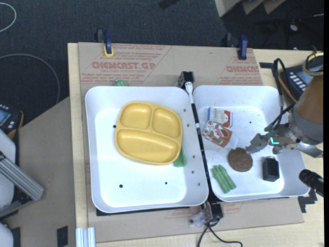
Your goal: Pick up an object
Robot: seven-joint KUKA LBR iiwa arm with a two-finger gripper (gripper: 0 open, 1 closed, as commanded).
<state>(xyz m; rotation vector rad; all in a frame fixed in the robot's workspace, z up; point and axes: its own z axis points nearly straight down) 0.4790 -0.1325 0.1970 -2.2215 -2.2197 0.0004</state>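
We see the claw (255, 142) hanging low in the right bin (257, 94), just beside the brown disc (240, 160) (probably its target); open or together, we cannot tell.

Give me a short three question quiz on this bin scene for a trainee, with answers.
1. True or false: the yellow divided plastic plate lies in the left white bin.
2. Which item lies nearest the end effector: A) the round brown cookie-like disc, B) the green bean-shaped bundle, C) the yellow plate?
3. Fill in: the small black block lies in the ____ bin.

Key: 1 true; 2 A; 3 right.
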